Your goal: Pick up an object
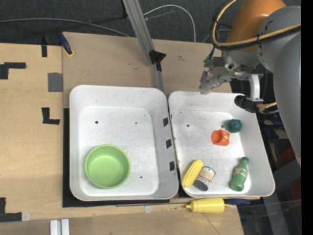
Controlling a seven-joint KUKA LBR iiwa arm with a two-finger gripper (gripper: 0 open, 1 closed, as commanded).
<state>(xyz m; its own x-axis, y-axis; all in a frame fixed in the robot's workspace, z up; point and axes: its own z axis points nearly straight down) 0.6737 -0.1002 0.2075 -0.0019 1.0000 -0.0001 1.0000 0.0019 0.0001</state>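
Wooden table (29, 146) w/ two white bins; we see jaws (205, 88) over right bin (217, 104) far rim, can't tell opening. Green bowl (107, 166) in left bin (117, 99).

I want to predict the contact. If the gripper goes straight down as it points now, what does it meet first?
Probably the far rim of the right bin: the gripper hangs over that edge, well apart from the toys. Depth is unclear from this slant.

one fixed camera above the bench (29, 131), looking down at a slant, both white bins (78, 97) in frame
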